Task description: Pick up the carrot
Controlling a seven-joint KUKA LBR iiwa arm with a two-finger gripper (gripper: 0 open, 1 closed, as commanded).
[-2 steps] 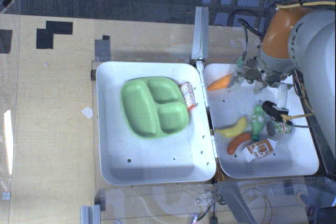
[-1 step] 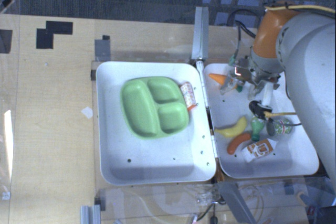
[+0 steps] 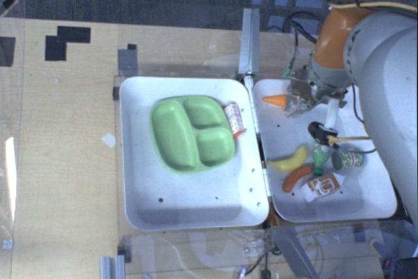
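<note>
The carrot (image 3: 274,100) is a small orange cone lying near the far left corner of the right bin (image 3: 366,206), its tip pointing left. My gripper (image 3: 297,102) hangs low over the bin just to the right of the carrot's thick end, close to it or touching it. The grey arm with its orange band reaches in from the right above it. The wrist hides the spot where the carrot and the gripper meet.
Nearer the front of the right bin lie a yellow banana (image 3: 291,159), a red sausage (image 3: 297,178), a green bottle (image 3: 319,157), a can (image 3: 350,158) and a small carton (image 3: 323,185). The left bin (image 3: 196,206) holds a green divided plate (image 3: 192,132) and a small packet (image 3: 233,119).
</note>
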